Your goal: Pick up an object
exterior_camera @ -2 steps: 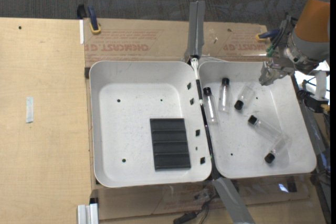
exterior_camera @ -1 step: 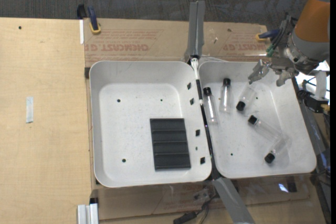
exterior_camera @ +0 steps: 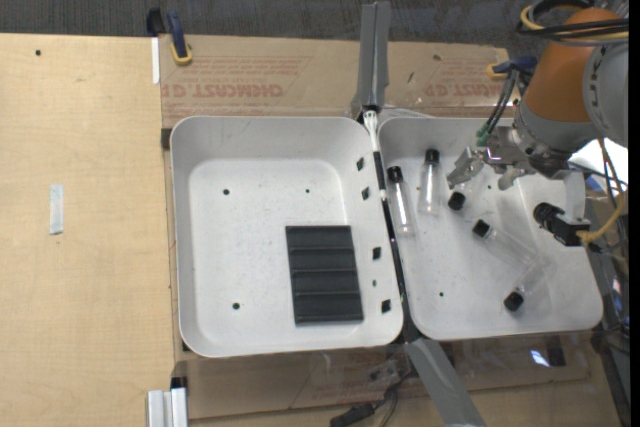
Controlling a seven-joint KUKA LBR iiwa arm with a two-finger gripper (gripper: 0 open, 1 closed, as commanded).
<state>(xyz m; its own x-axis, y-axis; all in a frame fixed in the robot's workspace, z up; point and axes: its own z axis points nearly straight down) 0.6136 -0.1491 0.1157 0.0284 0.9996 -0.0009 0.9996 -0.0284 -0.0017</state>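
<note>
A: Dark carpet runs along the 12 o'clock side; the bench (exterior_camera: 80,215) below it carries cardboard sheets and two white bins side by side. Left bin (exterior_camera: 200,315) has a black ribbed tray (exterior_camera: 324,273) lying flat toward its 5 o'clock corner.

B: And the right bin (exterior_camera: 560,315)?

A: Clear vials with black caps, scattered. One vial (exterior_camera: 430,181) near 11 o'clock, a second vial (exterior_camera: 398,203) just beside the divider, a third vial (exterior_camera: 528,277) down toward 5 o'clock, plus small black caps between them, about bin centre.

B: Arm position?

A: The arm enters from 3 o'clock, orange band over the bin's 1 o'clock corner. Gripper (exterior_camera: 487,165) hangs at the upper middle of the right bin, near the loose caps.

B: Fingers?

A: Spread, released, nothing between them. No object is lifted.

B: So which step?

A: Judged as approach, before the grasp. Nearest candidates are the caps at the gripper's 7 o'clock and the first vial at its 9 o'clock.

B: Next move?

A: Likely a descent centred on one item, then closure. Risk: clear, round vials may roll from the fingers.
</note>
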